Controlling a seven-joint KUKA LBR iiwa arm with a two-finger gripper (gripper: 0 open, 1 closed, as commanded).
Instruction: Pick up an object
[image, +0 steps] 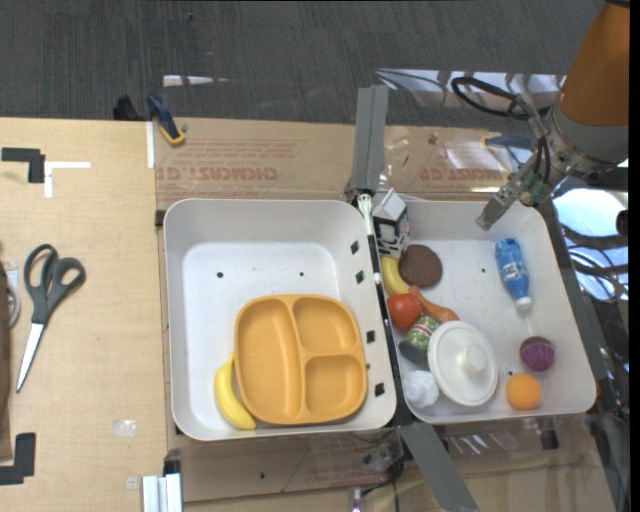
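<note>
Even, bright overhead light falls on both white bins (180, 300). Glare flares at the right edge (bluish-white). Shadows are soft; focus is sharp.

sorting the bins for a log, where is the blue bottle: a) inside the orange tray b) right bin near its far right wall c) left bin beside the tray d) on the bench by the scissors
b: the blue bottle lies in the right bin, close to its right wall, above the purple ball.

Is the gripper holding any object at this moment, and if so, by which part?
Nothing is held. The gripper hangs over the far edge of the right bin, apart from the blue bottle.
</note>
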